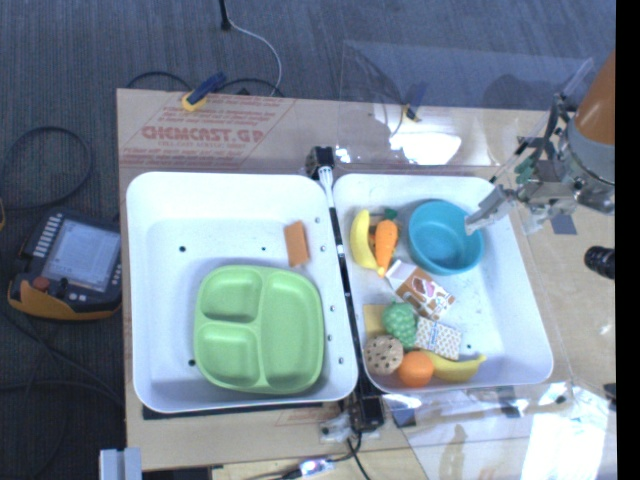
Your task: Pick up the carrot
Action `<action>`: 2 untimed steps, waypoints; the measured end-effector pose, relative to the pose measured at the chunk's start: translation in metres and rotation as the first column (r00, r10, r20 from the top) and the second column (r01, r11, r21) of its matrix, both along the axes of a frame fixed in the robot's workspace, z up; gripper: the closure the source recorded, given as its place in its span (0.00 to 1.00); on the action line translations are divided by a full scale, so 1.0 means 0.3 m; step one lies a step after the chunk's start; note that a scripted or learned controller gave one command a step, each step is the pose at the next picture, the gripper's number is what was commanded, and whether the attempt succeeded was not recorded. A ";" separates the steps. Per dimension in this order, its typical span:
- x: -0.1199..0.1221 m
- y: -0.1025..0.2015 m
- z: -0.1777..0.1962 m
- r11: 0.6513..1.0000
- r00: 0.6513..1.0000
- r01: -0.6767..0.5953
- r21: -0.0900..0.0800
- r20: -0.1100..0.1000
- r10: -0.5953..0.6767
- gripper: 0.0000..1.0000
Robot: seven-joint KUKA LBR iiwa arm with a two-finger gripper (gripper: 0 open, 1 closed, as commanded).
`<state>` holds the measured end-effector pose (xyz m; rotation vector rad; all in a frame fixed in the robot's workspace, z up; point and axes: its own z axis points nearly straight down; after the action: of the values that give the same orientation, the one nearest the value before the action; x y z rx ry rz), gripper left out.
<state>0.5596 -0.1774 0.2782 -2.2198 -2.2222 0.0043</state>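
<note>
We judge the pick not yet begun: the carrot (385,241) lies untouched in the right bin (520,298) between the banana (361,238) and blue bowl (445,235), while the gripper (492,211) hovers right of the bowl, its state unclear to us.

Smooth glossy plastic carrot (385,240), shiny blue plastic bowl (445,236), matt green plastic tray (262,328), smooth white plastic bins (160,203), bare metal gripper (484,215), printed cardboard sheet (210,131), coarse grey carpet (90,38).
</note>
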 end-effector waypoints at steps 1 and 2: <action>-0.035 0.175 -0.480 0.992 0.992 0.126 0.003 -0.015 -0.126 0.00; 0.180 0.234 -0.626 0.983 0.983 0.185 -0.003 0.007 -0.185 0.00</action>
<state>0.6136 -0.1072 0.0903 -2.4215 -2.0113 0.0004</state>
